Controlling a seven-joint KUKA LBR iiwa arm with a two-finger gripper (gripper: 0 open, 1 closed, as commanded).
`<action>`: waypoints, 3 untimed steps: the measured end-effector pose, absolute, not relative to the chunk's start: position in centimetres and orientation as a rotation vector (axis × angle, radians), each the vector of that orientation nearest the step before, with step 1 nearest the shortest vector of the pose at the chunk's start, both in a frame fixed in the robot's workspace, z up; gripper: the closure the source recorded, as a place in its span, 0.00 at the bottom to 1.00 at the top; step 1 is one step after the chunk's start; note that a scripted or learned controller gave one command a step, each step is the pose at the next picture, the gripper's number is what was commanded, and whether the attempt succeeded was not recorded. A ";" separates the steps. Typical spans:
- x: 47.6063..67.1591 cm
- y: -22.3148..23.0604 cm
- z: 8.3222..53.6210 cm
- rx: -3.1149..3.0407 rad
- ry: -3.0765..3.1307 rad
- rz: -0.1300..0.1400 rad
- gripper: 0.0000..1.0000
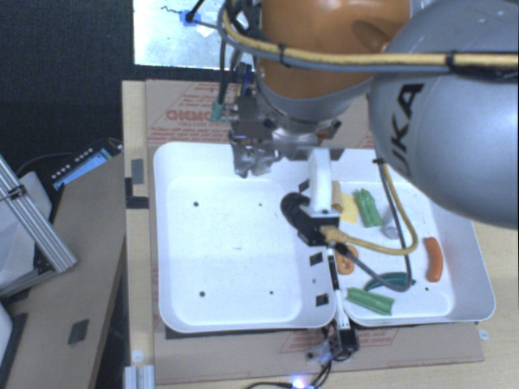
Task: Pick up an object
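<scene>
**Gripper hanging over the left bin's far edge, objects lying in the right bin**

The grey arm (454,96) is reaching in from the right, and its orange band (332,23) is taking up the top middle of the camera view. Below it the gripper (251,162) is hanging over the far edge of the left bin (178,217), near the corner closest to the divide between the two bins. From this angle I cannot tell whether the gripper is clenched or released, and nothing is showing in its grasp.

The objects to pick from are all lying in the right bin (464,292), well apart from the gripper. A light green ridged piece (369,207) is lying toward the far side, with a pale yellow piece (348,207) just beside it on the left. An orange sausage-shaped piece (435,259) is lying near the bin's right wall, pointing roughly front to back. A dark green piece (392,280) is sitting nearer the front, and a brighter green block (371,301) is lying just in front of it, close to the front rim. A small orange ring (346,263) is lying near the wall between the bins.

Both bins are sitting side by side on a sheet of printed cardboard (182,112), which is lying on the bench (89,250).
</scene>
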State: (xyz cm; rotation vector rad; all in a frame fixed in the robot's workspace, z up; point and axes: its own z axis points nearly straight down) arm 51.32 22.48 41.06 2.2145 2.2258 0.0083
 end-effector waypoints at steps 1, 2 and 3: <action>48.6 21.9 54.4 2.211 2.226 0.026 1.00; 56.0 15.7 53.5 2.220 2.218 0.006 1.00; 48.7 19.9 50.9 2.214 2.233 -0.002 1.00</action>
